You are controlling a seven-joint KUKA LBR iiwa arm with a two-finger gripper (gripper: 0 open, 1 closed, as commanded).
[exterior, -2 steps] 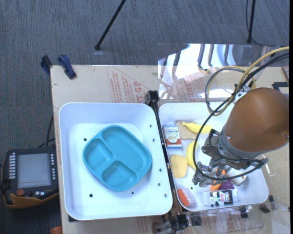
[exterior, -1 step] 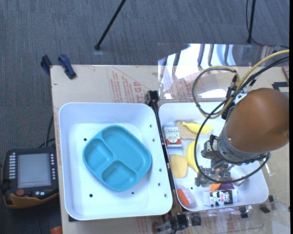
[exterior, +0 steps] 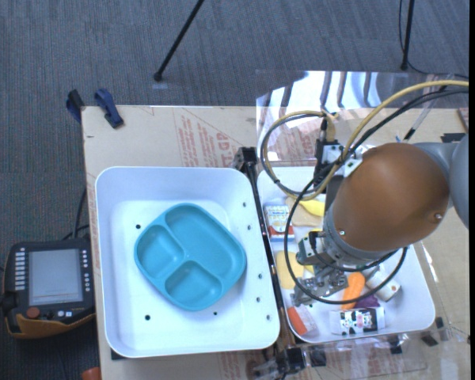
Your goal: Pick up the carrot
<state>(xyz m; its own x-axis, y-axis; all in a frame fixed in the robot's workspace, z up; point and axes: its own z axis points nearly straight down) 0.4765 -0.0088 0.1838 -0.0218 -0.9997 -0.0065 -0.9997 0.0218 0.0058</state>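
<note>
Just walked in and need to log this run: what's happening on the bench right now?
The arm is reaching down into the right bin, which holds a clutter of small items. Its gripper sits low among them, right beside the carrot. The view does not show the carrot between its fingers, so no pickup can be confirmed. The left bin holds a blue divided plate.
</note>
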